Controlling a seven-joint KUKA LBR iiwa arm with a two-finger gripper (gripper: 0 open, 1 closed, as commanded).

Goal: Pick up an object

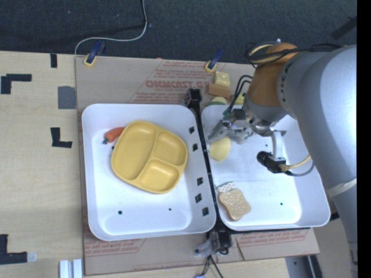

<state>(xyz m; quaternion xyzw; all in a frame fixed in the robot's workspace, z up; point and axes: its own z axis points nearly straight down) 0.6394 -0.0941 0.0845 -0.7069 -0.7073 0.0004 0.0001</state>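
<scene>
We see the gripper [223, 133] low in the right bin [290, 210], close to that bin's left wall, and its fingers appear spread just above a pale yellow round object [220, 149] that lies against the same wall; nothing sits between them. Toward the bin's near left corner lies a slice of bread [235, 204]. At its far edge a tan block [220, 84] rests on the rim. In the left bin [95, 172] a yellow divided plate [149, 156] lies centrally, with an orange carrot [114, 134] by its far left edge.
</scene>
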